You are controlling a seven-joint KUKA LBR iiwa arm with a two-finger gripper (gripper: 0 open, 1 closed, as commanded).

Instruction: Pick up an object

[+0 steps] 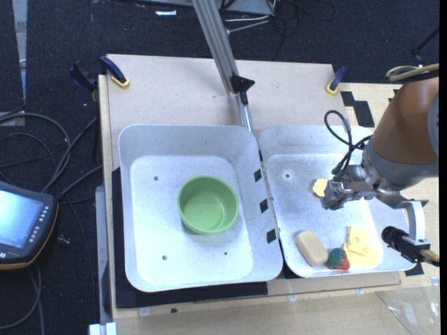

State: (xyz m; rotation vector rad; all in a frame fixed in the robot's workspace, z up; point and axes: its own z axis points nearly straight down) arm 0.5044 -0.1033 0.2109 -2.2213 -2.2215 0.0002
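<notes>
Nearest to us, along the near wall of the right bin [279,160], sit three candidates: a tan bread-like piece [311,248], a small red-and-green strawberry-like toy [338,259] touching it on the right, and a yellow cheese-like wedge [362,246] just beyond that. Further in, the claw [332,195] hangs low over the bin floor, right against a small yellow piece [320,187] that peeks out on its left. Whether the claw is spread or pressed together, I cannot tell; the wrist hides it. And that's the danger: the yellow piece looks to lie beside the claw rather than between its tips, so a close now may pinch air or nudge it leftwards. Over in the left bin [133,152], the green bowl [207,204] sits alone, well apart from the action, on the counter [174,89].
</notes>
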